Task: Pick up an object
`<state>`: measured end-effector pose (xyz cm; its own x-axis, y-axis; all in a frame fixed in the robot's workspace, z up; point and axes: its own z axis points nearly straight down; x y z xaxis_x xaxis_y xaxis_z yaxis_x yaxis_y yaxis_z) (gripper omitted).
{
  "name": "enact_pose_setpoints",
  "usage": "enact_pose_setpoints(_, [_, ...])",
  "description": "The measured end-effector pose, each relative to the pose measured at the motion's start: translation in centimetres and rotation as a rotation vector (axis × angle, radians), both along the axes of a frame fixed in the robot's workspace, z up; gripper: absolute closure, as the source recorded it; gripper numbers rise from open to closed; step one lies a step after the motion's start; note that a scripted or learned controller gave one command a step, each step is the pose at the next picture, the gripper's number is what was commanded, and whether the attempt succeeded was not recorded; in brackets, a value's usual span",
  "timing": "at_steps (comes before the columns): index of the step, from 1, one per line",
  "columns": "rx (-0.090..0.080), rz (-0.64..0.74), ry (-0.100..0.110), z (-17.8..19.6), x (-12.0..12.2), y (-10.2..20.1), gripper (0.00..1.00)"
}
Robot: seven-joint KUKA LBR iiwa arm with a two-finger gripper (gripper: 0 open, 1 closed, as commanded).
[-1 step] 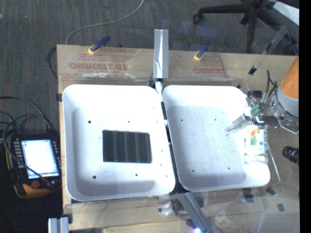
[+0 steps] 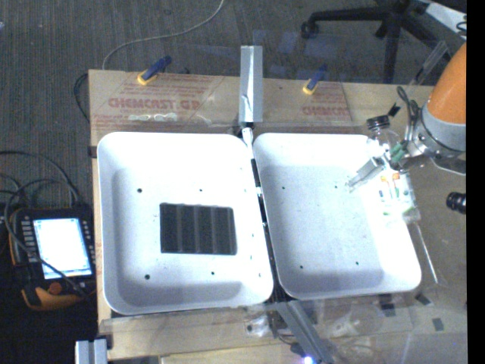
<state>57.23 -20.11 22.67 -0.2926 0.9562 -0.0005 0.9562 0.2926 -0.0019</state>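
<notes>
Left bin point(image 2: 121, 203): dark ribbed rectangular object point(image 2: 197, 228) lies flat near its centre, toward the worktop's point(image 2: 189, 105) front edge. Right bin point(image 2: 333, 279): gripper point(image 2: 362, 176) hangs over its back-right corner, well apart from the object. Can't tell whether the fingers are spread or pressed together.
</notes>
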Motion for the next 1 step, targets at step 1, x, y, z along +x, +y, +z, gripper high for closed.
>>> enact_pose_setpoints(1, [-0.001,-0.110,-0.002,12.31,0.44,-2.26,0.00])
